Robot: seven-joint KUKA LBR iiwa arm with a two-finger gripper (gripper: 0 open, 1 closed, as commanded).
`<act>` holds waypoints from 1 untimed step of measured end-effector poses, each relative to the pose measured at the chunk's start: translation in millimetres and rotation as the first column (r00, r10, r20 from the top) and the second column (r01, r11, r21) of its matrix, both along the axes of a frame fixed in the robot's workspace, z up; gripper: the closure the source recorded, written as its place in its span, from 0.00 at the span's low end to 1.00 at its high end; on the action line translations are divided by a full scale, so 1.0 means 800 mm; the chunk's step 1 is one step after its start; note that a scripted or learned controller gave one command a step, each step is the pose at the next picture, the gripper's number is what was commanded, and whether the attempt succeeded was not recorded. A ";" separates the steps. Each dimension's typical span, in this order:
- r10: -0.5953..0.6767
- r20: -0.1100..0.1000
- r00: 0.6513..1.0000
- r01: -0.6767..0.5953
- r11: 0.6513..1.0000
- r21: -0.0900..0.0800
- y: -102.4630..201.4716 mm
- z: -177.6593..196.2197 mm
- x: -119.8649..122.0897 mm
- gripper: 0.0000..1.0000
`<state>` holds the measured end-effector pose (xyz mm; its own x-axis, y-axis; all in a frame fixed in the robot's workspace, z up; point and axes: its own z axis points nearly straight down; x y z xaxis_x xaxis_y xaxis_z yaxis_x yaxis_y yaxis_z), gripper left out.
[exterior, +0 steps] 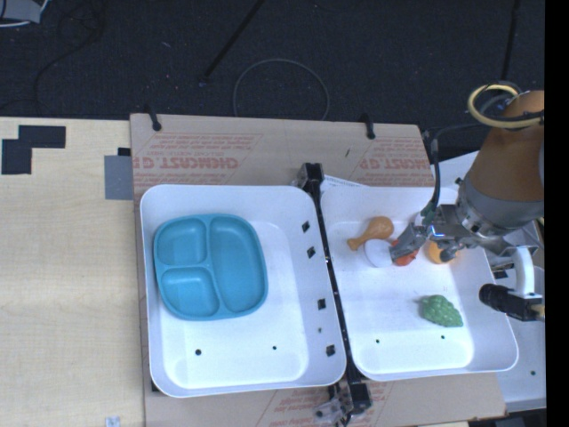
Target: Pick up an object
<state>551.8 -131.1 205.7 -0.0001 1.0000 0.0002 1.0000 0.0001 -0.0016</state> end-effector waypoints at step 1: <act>0.000 -0.006 1.000 0.000 1.000 0.002 0.002 -0.078 0.005 0.00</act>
<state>556.2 -129.7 142.9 -0.0004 1.0000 0.0017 1.0000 0.0004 -0.0076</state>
